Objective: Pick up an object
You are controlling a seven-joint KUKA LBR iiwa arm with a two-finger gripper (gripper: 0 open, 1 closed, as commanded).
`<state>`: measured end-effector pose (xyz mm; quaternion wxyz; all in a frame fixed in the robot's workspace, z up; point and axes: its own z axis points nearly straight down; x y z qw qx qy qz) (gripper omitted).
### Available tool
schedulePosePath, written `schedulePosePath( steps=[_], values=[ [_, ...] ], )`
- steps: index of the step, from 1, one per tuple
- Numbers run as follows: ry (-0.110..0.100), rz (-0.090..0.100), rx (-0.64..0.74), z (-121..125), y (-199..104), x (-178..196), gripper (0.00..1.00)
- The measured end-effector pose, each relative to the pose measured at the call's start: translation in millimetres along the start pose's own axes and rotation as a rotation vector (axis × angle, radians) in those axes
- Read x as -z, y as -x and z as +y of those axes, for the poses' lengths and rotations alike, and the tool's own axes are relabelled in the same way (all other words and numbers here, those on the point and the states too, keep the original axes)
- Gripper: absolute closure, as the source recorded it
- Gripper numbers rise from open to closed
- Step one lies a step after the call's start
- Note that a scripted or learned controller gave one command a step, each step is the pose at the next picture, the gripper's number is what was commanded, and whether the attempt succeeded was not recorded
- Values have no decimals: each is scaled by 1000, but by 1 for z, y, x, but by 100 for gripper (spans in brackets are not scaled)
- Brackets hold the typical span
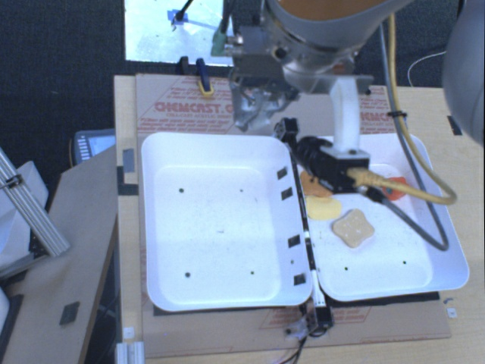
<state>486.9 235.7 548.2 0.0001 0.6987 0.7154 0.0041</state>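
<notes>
Toy food pieces lay grouped in the right bin [424, 271], near the divide between the two bins at the centre right of the frame: a tan, bread-like square [353, 228] lowest, a pale yellow piece [324, 208] touching it from the upper left, an orange piece [314, 186] just above that, and a red-orange piece [394, 188] partly hidden behind a yellow cable [405, 190]. All of them rested on the bin floor, so by the look of it nothing had been lifted and the pick remained to be done. The left bin [220, 226] filled the centre left of the frame. The grey arm [326, 6] leaned in across the top of the frame, its orange band uppermost, with a white link [345, 116] dropping to a dark wrist unit [326, 164] set low over the right bin's upper left corner, just above the orange piece. The gripper [258, 108] appeared as blurred metal at the upper centre, behind the bins' far rims; whether its jaws stood wide or narrow could not be told.
</notes>
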Motion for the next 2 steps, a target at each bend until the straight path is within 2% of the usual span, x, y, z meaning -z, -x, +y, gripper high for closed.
schedulePosePath(
  steps=[1,2],
  values=[
    [-1,0,2,0,0,0,0],
    [2,1,7,0,-1,11,100]
  ],
)
